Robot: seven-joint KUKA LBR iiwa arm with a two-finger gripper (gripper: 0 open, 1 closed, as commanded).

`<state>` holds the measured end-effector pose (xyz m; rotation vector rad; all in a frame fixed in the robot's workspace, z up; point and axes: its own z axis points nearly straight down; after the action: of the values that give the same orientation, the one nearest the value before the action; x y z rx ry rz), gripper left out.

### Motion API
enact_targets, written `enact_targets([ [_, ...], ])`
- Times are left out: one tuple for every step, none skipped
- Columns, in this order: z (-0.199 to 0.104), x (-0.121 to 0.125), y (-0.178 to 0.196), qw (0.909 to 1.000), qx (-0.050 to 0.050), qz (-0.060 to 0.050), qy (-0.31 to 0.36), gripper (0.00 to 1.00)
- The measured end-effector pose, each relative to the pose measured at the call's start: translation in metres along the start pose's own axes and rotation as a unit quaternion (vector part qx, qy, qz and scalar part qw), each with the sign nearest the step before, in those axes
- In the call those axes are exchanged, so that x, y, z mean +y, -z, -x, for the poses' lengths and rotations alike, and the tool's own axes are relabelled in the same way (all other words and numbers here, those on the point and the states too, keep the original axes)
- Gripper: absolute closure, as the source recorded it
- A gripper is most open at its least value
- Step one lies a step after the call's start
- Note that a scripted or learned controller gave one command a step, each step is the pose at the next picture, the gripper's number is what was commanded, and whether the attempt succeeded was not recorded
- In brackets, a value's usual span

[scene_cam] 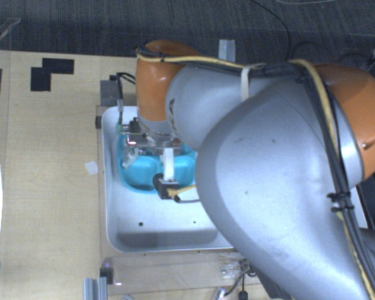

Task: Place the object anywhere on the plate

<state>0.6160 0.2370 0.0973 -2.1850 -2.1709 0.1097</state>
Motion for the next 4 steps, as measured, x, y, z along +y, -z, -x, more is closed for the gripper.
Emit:
enact_targets([
  [0.009, 0.046, 0.044, 0.9921, -0.001, 0.042, 0.119, 0.00],
  [0.013, 0.043, 0.114, 0.9941, 0.000, 0.048, 0.097, 0.00],
  [0.011, 0.042, 0.124, 0.9937, 0.000, 0.050, 0.101, 1.00],
  [0.068, -0.014, 0.127, 0.9945, 0.000, 0.047, 0.094, 1.00],
])
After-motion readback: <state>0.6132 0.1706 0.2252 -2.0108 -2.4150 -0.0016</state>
